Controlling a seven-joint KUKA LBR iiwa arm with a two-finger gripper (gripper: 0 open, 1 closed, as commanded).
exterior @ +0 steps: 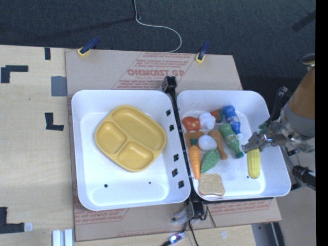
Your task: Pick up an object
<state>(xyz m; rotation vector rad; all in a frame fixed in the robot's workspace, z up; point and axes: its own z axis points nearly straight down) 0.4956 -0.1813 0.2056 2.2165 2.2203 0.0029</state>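
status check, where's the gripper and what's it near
Gripper over right bin, nothing between jaws. Corn cob just below it, untouched. Green bottle close alongside.

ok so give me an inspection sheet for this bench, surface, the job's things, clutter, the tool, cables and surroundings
Surface: two white bins side by side, left bin, right bin, on a cardboard sheet held by two clamps.
Job's things: right bin holds toy food, including a corn cob, carrot, tomato, bread slice, green bottle and blue bottle.
Clutter: yellow divided plate in the left bin.
Tool: tool above the right bin near the corn cob's upper end; nothing seen between its fingers.
Cables: thin white cable looping behind the bins.
Surroundings: dark carpet, wooden table.
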